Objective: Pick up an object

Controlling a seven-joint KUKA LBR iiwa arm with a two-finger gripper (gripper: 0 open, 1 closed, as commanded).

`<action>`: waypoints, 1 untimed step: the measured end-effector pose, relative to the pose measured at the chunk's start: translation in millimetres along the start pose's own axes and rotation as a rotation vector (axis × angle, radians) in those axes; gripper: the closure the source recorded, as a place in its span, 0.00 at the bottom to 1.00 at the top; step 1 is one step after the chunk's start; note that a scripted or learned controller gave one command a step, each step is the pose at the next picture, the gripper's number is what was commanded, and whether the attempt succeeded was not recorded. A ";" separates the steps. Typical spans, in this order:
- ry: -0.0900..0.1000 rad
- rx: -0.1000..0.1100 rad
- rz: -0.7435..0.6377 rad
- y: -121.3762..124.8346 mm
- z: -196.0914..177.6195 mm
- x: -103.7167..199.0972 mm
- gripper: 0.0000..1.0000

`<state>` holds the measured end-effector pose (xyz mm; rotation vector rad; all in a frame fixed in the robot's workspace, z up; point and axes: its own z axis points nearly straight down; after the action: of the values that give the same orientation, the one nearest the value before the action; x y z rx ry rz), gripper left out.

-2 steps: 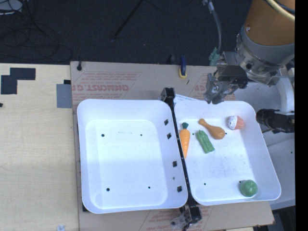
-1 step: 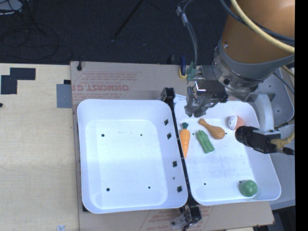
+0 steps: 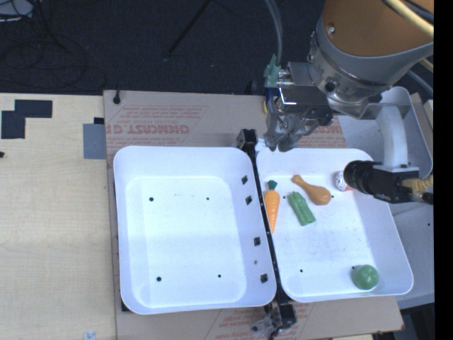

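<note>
In the right bin [image 3: 386, 257] lie an orange carrot [image 3: 272, 205] by the left wall, a green pod-shaped piece [image 3: 301, 208] beside it, a tan drumstick-shaped piece [image 3: 312, 189] further back, and a green ball [image 3: 365, 277] at the near right corner. My gripper [image 3: 283, 142] hangs over the back left corner of this bin, above and behind the carrot. Nothing shows between its fingers.
The left bin [image 3: 134, 190] sits against the right one, joined by a black clip strip [image 3: 257, 218]. A black cylinder [image 3: 371, 180] on a white mount juts over the right bin's far right edge. Cardboard lies under both bins.
</note>
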<state>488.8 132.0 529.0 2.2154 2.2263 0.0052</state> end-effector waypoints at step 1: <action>-0.003 0.008 0.001 56.6 10.2 48.9 1.00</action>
<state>545.1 181.2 519.0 2.2190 2.2271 -0.0069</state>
